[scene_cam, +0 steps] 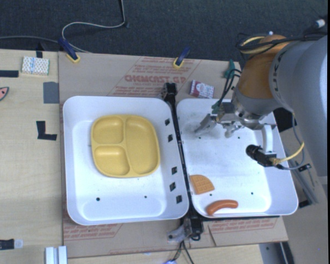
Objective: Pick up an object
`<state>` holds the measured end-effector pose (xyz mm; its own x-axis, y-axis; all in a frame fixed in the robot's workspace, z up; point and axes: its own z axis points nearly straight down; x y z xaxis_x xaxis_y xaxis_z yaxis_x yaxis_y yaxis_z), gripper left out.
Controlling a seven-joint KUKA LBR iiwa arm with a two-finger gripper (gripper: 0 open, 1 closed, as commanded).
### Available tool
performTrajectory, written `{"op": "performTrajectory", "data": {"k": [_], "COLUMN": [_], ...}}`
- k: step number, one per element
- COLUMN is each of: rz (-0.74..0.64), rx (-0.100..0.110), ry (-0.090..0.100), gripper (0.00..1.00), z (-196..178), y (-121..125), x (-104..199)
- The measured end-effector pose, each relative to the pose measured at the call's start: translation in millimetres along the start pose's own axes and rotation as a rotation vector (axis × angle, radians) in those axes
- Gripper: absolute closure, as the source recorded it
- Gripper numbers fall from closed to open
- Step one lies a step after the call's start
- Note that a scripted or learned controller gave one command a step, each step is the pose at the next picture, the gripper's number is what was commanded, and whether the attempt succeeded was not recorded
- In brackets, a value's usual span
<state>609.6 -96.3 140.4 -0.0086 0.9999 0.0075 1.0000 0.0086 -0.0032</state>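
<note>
From my remote station I note first what I cannot verify: the arm's [280, 76] grey body and orange band cover the upper right corner of the right bin [275, 199], and its outer part is cut off at the view's right side. The gripper [215, 122] hangs over the upper part of that bin; one grey finger [203, 127] points down and left, a second lies near the wrist, and they appear spread apart with nothing between them, though whether the tips touch the bin floor I cannot tell. The candidate objects lie well apart from the gripper, at the bin's near edge: an orange toast-like piece [201, 183] just beside the divider, and a reddish sausage [221, 206] below it, both untouched. The left bin [80, 191] holds a yellow divided plate [125, 146], lying flat. Both bins sit on a cardboard sheet [143, 76] with red printing, held by blue-and-yellow clamps [69, 49] at the far edge. A small red packet [201, 89] lies on the cardboard behind the bins. The bench [22, 164] to the left is pale wood with black tape marks; dark carpet [181, 10] with a white cable [93, 25] lies beyond.
</note>
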Motion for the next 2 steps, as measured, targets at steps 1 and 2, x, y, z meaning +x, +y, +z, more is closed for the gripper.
{"op": "performTrajectory", "data": {"k": [1, 2], "rz": [-0.001, -0.001], "rx": [0.0, 0.001], "ry": [0.002, 0.002], "gripper": [1.0, 0.0], "z": [-9.2, -9.0], "y": [0.1, 0.0], "x": [1.4, 1.3]}}
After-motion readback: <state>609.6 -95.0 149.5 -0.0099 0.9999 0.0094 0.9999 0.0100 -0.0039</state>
